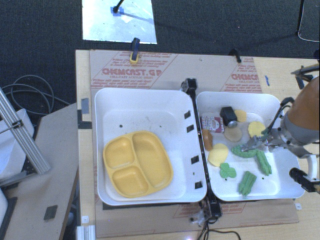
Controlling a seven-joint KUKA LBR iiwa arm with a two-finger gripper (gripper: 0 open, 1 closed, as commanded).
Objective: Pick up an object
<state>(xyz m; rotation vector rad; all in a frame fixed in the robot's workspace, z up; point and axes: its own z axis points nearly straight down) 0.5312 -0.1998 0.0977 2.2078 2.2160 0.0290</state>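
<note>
Where pincer [248,146] hovers, green toy [243,152] lies crosswise

The right bin [270,102] holds a scatter of small toy-like pieces. Toward its far side lies a black block [228,115], touching a small yellow piece [241,115] on its right. Left of them sits a red-and-white packet [212,123], with an orange-brown piece [207,139] just nearer. A pale round disc [233,133] rests near the middle, and a yellow lump [256,129] lies to its right. Nearer, a yellow rounded piece [218,155] lies beside a long green piece [243,152]. Another green piece [263,162] lies aslant on the right, and two more green ones [228,171] [247,182] lie nearest.
</note>
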